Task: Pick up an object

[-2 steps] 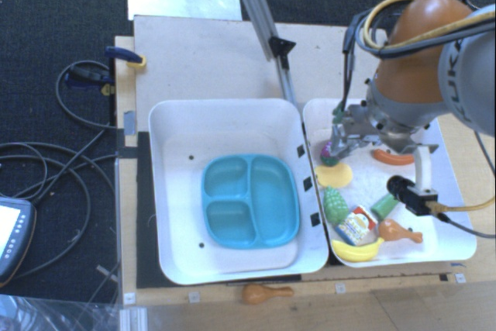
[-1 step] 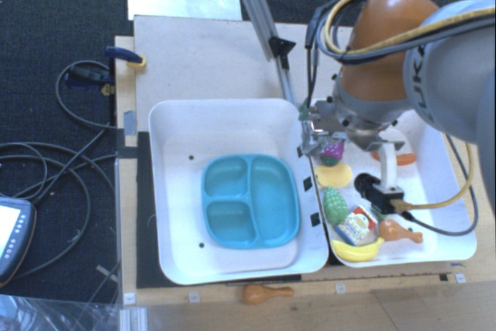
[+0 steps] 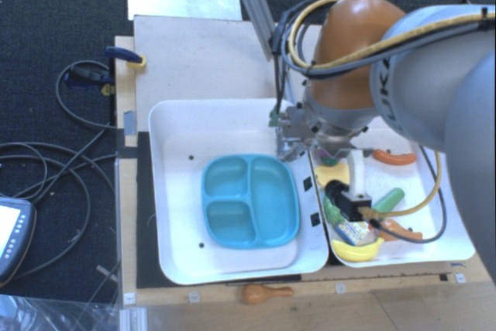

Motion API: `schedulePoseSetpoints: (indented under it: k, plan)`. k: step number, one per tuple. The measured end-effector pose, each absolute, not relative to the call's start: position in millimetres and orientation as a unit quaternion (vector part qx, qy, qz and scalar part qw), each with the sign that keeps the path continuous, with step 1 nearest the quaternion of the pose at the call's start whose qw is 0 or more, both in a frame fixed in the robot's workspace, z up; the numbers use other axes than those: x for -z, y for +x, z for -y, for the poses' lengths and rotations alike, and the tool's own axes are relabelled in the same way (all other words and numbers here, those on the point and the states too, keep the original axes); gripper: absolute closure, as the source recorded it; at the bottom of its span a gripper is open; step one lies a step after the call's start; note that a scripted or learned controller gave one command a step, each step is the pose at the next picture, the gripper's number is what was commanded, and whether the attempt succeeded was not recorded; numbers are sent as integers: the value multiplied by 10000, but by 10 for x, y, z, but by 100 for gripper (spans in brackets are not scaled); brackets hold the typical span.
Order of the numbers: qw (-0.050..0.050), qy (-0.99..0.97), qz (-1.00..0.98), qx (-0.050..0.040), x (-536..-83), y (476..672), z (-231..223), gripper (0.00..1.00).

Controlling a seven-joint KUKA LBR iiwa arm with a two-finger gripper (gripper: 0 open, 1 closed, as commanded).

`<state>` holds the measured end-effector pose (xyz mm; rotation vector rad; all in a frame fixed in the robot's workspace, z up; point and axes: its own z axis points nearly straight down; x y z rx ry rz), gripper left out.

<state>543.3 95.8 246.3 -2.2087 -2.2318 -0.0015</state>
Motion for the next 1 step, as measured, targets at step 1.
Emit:
schedulePoseSetpoints:
  k: [1]
  plan:
    - [2,-7053,7089,4,-2466,5438,-930,0]
